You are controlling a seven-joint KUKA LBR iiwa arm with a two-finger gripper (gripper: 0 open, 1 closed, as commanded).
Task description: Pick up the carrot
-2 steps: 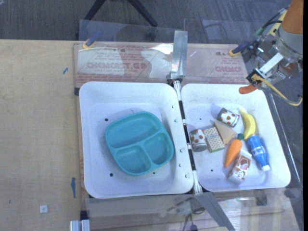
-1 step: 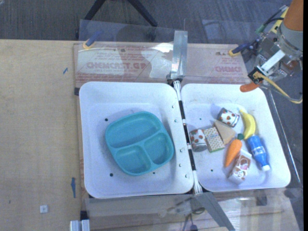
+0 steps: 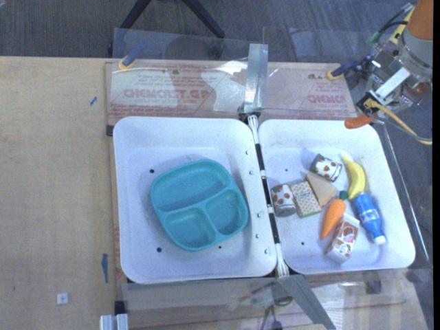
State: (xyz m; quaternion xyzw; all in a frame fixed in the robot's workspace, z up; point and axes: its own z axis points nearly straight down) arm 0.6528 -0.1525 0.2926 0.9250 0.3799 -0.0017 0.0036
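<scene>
The carrot [image 3: 333,216] looks like a light, stiff, smooth toy, tip pointing to seven o'clock; take it across its thick upper body. The gripper [image 3: 389,91] sits at the right bin's [image 3: 289,249] one o'clock corner, and I cannot tell its opening or any load.

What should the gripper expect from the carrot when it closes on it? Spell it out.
The carrot looks like a smooth moulded toy, so probably stiff, light and somewhat slippery. Its tapered, rounded body may squirt out of a pinch or roll. It lies wedged between the bottle and the small carton, so neighbours will likely get nudged.
</scene>
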